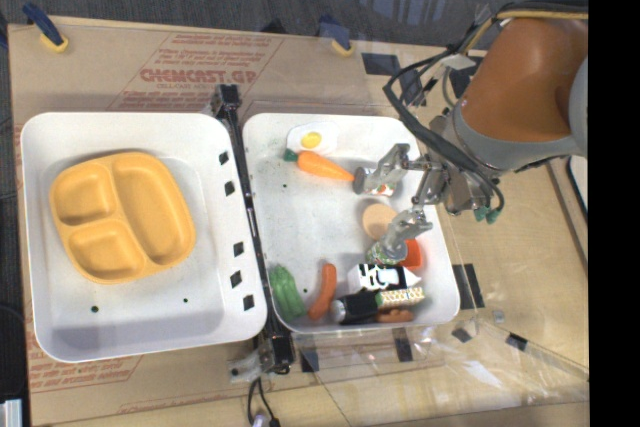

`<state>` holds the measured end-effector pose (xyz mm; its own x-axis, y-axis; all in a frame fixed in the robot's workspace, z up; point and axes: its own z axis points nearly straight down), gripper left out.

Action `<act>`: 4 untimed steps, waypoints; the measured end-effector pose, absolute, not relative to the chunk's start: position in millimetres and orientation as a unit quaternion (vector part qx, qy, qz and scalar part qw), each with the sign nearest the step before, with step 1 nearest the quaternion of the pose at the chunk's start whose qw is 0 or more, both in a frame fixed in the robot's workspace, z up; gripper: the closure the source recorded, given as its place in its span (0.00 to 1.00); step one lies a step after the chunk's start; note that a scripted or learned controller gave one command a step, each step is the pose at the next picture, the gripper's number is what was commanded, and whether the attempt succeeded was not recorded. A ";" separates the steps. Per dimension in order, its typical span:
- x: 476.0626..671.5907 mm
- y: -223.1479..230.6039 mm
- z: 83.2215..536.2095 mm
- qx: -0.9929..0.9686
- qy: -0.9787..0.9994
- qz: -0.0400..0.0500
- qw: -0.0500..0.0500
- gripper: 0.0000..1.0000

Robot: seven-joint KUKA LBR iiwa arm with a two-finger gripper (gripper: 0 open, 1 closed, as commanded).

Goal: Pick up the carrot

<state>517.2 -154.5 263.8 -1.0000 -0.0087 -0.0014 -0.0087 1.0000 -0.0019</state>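
Observation:
The carrot (322, 165), orange with a green stub at its left end, lies in the right bin (300, 235) near the back, just below a fried egg toy (311, 138). My gripper (388, 207) hangs over the right side of this bin with its two fingers spread wide apart. The upper finger (382, 175) sits just right of the carrot's tip, and the lower finger (400, 233) is nearer the front. Nothing is between them except a beige round piece (377, 217) lying on the bin floor below.
The left bin (60, 315) holds a yellow divided plate (120, 213). At the front of the right bin lie a green vegetable (284, 289), a sausage (324, 289), a black-and-white packet (385, 277) and a dark bottle (380, 303). Cables trail from the orange wrist (520, 80).

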 end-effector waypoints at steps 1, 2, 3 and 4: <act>575.5 -181.4 159.4 -0.020 1.000 0.001 -0.005 0.00; 619.6 -169.1 88.2 0.052 0.999 0.001 -0.002 0.00; 642.4 -165.7 89.2 0.170 0.985 -0.005 -0.022 0.00; 642.1 -178.7 134.7 0.253 0.968 -0.001 0.001 0.00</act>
